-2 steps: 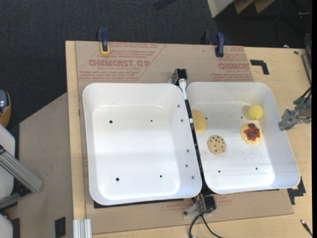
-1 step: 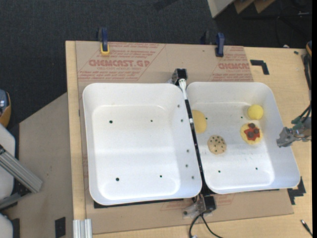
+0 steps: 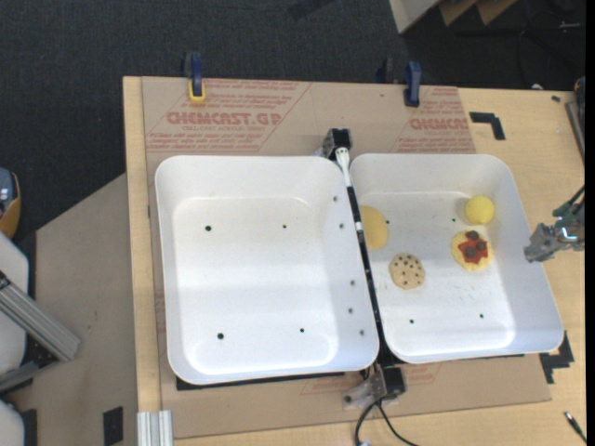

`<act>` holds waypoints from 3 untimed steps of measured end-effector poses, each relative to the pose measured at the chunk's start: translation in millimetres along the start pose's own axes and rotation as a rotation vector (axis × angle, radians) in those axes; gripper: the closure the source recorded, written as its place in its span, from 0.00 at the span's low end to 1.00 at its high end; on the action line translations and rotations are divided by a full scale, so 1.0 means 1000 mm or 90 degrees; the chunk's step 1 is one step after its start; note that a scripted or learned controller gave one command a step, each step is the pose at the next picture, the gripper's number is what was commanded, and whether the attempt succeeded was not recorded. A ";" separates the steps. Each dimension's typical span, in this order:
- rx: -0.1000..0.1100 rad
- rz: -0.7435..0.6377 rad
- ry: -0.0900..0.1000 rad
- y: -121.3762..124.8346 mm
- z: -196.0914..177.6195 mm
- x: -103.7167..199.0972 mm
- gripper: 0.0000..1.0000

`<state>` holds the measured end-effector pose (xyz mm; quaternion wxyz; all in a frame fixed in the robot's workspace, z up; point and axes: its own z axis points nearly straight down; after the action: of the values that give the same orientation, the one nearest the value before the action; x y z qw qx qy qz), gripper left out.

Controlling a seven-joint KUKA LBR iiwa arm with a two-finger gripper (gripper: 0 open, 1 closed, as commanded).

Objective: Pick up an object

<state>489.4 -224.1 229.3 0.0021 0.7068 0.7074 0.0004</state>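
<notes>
We looked down on the bench (image 3: 139,249), a brown board with red printed lettering, carrying two shallow white bins side by side. The left bin (image 3: 177,203) showed us its bare floor with a few dark dots. The right bin (image 3: 521,314) held four small things.

Nearest the divider between the bins lay a pale yellow piece (image 3: 374,227), touching or almost touching the bin's left wall; its long axis ran roughly up and down in the view, from far side to near side. Below and to the right of it sat a round tan cookie (image 3: 406,271) with dark specks, lying flat; being round, it pointed no particular way. Further right, a yellow ball (image 3: 480,210) rested near the bin's far right corner, and just below it lay a small yellow disc with red topping (image 3: 473,250), also flat, close to the ball but apart from it. None of these round things gave us a clear long axis.

The gripper (image 3: 548,240) appeared at the right edge of the view, a grey metallic shape over the right rim of the right bin, well apart from the cookie and nearer the red-topped disc. We could see nothing between its fingers, and from this angle we could not tell how far they were spread.

Two blue clamps (image 3: 193,67) held the far edge of the board.
</notes>
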 end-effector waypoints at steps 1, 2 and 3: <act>0.000 0.000 0.000 0.009 -0.009 0.000 1.00; 0.003 0.001 0.002 -0.011 -0.007 0.000 1.00; 0.000 0.000 0.000 0.012 -0.004 0.000 1.00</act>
<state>501.2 -224.1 233.6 0.0020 0.7068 0.7074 0.0002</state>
